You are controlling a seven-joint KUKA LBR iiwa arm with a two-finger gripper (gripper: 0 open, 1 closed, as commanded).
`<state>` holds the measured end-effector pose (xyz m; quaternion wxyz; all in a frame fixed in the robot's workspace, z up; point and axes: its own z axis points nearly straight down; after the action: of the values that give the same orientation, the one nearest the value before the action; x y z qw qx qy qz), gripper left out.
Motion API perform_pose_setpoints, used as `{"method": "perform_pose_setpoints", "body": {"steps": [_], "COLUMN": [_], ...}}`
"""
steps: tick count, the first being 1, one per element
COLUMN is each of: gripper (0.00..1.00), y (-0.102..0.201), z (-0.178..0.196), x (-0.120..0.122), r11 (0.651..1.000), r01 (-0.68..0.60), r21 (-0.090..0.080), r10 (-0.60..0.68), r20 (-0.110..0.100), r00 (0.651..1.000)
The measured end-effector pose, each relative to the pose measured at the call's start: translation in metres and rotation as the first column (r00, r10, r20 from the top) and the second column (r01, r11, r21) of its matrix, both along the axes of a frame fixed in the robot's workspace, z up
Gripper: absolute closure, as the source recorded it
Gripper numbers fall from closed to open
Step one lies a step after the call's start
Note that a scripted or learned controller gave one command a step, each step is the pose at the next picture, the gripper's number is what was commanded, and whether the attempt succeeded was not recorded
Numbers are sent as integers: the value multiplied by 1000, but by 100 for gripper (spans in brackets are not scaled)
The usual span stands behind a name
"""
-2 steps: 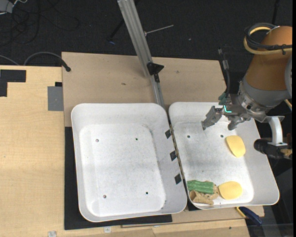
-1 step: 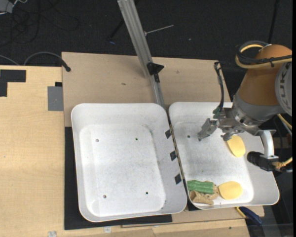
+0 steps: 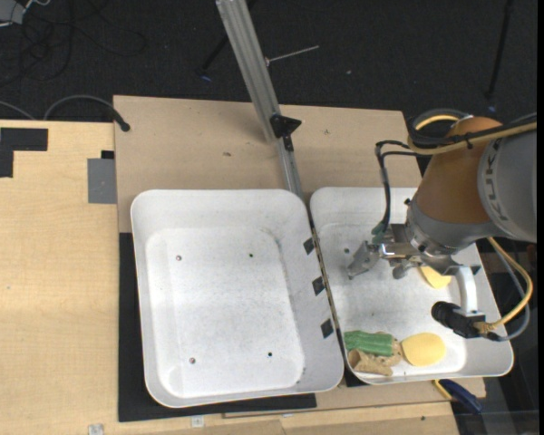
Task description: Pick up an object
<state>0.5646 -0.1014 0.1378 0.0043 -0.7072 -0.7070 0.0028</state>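
My gripper (image 3: 379,265) hangs over the middle of the right bin (image 3: 344,208), its two fingers spread apart with only bare bin floor between them. A yellow object (image 3: 435,277) lies just to the right of the gripper, partly hidden under the wrist. Along the bin's front edge lie a green object (image 3: 370,341), a tan object (image 3: 374,362) in front of it, and a round yellow object (image 3: 423,349) to their right. None of these touches the fingers.
The left bin (image 3: 222,288) stands beside the right one, joined by black clips along the shared wall. A grey metal rail (image 3: 254,71) slants up from behind the bins. The arm's grey and orange body covers the right bin's far right side.
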Motion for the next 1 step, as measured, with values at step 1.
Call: {"method": "perform_pose_setpoints", "body": {"steps": [1], "gripper": [0], "y": [1], "z": [-46], "x": [1], "r11": [1000], "r01": [1], "r21": [-2], "r10": [-1], "r20": [9], "r00": [1000]}}
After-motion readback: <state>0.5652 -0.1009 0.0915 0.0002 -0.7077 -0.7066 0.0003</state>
